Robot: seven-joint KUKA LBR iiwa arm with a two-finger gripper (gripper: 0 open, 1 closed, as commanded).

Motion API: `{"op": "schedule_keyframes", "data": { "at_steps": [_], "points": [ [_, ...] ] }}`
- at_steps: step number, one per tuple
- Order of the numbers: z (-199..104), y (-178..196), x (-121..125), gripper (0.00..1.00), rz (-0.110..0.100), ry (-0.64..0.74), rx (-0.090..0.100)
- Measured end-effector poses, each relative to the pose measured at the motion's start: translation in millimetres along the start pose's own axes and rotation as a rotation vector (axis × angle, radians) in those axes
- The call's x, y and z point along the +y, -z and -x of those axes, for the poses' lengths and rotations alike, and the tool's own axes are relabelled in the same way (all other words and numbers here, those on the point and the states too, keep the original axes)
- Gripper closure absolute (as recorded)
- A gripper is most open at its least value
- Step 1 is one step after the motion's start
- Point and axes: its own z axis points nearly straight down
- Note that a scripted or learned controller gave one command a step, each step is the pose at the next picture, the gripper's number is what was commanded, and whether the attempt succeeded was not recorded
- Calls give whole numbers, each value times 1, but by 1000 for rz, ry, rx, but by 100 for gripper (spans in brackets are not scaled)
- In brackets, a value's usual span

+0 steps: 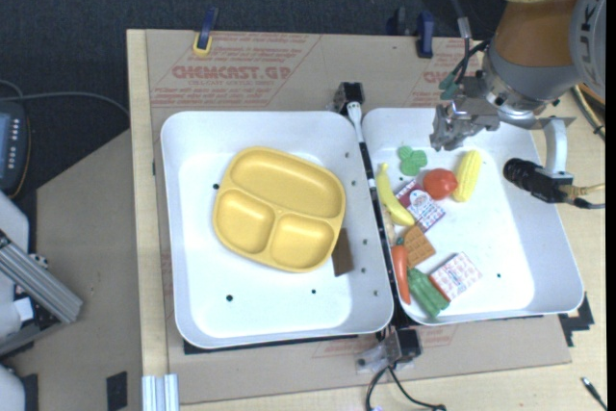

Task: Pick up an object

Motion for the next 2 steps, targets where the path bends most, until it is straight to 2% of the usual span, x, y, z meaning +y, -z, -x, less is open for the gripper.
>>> {"op": "schedule_keyframes", "data": {
  "at_steps": [2],
  "points": [
    [-101,-13,-60,100,-2,2,1]
  ]
}}
